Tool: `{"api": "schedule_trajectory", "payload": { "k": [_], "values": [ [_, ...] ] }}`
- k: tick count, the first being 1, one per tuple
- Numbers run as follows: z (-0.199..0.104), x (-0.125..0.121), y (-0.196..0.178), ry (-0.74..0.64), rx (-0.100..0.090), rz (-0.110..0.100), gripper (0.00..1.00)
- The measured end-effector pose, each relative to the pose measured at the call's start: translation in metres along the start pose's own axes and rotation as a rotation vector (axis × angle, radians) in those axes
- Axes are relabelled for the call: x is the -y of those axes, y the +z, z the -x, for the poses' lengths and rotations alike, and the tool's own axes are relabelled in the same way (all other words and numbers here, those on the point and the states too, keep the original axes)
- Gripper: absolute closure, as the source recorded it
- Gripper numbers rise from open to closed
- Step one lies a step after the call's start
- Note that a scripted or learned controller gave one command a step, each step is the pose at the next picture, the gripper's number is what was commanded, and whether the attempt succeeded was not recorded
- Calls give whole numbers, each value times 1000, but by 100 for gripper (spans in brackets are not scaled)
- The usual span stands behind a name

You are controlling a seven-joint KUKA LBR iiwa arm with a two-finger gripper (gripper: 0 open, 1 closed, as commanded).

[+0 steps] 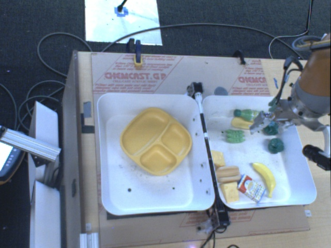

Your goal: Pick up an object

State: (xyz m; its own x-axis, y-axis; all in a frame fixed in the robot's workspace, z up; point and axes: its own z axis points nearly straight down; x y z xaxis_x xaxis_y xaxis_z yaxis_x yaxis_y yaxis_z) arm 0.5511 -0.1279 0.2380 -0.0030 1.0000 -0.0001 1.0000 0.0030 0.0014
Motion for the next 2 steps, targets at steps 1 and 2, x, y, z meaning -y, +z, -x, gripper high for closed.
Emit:
{"api": "schedule_trajectory", "payload": {
  "k": [1, 2],
  "values": [
    [2, 29, 117, 2, 0, -3, 0],
    [-10, -30, 154, 0, 0, 0, 0]
  ]
}}
